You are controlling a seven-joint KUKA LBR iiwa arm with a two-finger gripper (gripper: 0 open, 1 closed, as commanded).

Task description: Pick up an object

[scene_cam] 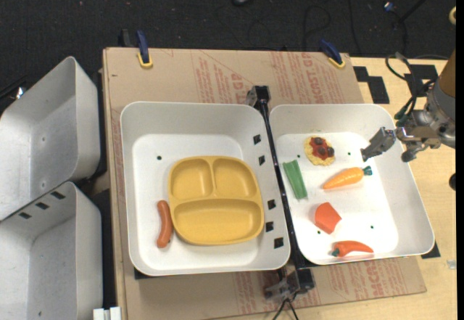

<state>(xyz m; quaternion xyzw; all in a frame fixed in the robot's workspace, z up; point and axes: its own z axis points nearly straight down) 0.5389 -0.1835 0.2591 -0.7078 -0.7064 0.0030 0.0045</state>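
Observation:
The right bin (415, 191) holds a carrot (344, 178), a small round tart with red topping (320, 150), a green strip (295, 179), a red block (328, 218) and a red chili pepper (351, 247). My gripper (393, 147) hangs over the bin's upper right corner, to the right of the tart and above the carrot's leafy end. Its fingers stand apart and open, with nothing between them.
The left bin (134, 166) carries a yellow divided plate (215, 199) and a sausage (164, 224) beside the plate's left edge. A black divider with clips (272, 166) runs between the bins. Two white tubs (43, 166) stand off the bench at the left.

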